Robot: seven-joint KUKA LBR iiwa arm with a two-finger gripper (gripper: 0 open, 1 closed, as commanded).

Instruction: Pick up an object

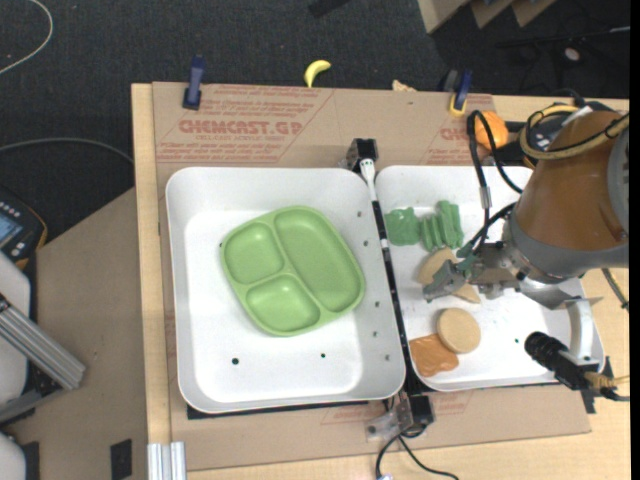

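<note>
In the right bin [500, 373], at its middle, gripper [452, 276] down low among the small objects, reaching in from the right under the bulky grey and orange arm [575, 203]. Fingertips lost against a pale beige piece [434, 264] and a darker scrap just beside it; impossible to tell how far apart the fingers stand, or whether anything sits between them. Much of the bin's right half hidden beneath the arm, and its far right corner partly covered by black cables [487, 183].

Far of the gripper, a green ridged toy [424, 225], long axis running left to right, one end near the divider between the bins. Near of the gripper, a round tan disc [460, 330] lying flat, touching an orange-brown lump [433, 354] at its near left, close to the bin's near wall. Shape of the beige piece hard to read, seemingly slanted from near left to far right.

In the left bin [195, 298], a green divided plate [291, 269], three compartments, turned at a slant, well apart from the gripper. Beyond the bins, on the cardboard, a small yellow banana [317, 71] at the far edge.
</note>
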